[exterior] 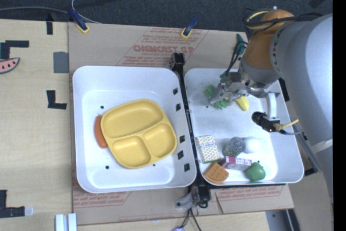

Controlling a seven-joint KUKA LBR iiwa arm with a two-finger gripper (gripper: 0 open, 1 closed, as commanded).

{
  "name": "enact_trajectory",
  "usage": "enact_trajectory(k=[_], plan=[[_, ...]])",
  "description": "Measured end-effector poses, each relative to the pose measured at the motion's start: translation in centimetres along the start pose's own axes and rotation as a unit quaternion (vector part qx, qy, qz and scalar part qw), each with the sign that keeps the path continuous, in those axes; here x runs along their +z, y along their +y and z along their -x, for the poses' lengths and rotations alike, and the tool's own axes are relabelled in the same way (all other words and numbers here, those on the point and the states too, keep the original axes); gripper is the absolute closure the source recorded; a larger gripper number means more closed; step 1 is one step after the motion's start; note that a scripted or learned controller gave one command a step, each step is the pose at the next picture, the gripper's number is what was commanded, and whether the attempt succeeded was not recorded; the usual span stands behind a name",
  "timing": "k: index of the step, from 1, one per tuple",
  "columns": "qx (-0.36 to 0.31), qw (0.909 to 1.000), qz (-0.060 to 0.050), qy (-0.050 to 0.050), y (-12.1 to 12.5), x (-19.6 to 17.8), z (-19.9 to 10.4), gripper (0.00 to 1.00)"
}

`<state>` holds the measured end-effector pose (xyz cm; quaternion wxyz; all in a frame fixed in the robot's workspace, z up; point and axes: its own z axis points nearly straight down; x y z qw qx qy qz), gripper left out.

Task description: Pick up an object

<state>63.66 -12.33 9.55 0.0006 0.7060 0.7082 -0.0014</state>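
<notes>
My gripper [223,93] is low in the far part of the right bin [292,162], at a small green leafy item [211,93]. A yellow piece [243,103] lies just right of the gripper. Nearer the front of this bin lie a patterned packet [207,147], a waffle-like wedge [216,173], a grey-green round can [235,145], a white ball [252,144], a pink and white box [241,161] and a green fruit [255,171]. The grey arm with its orange band [262,46] covers the bin's far right corner.
The left bin [86,89] holds a yellow divided plate [138,132] with an orange item [100,132] tucked under its left edge. A black divider [184,116] with clips runs between the bins. Cardboard lies under both bins.
</notes>
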Motion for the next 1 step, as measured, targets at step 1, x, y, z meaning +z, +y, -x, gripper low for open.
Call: enact_trajectory(k=[1], plan=[[0.0,1.0,0.001,0.002,-2.19,-8.94,-7.9,1.0]])
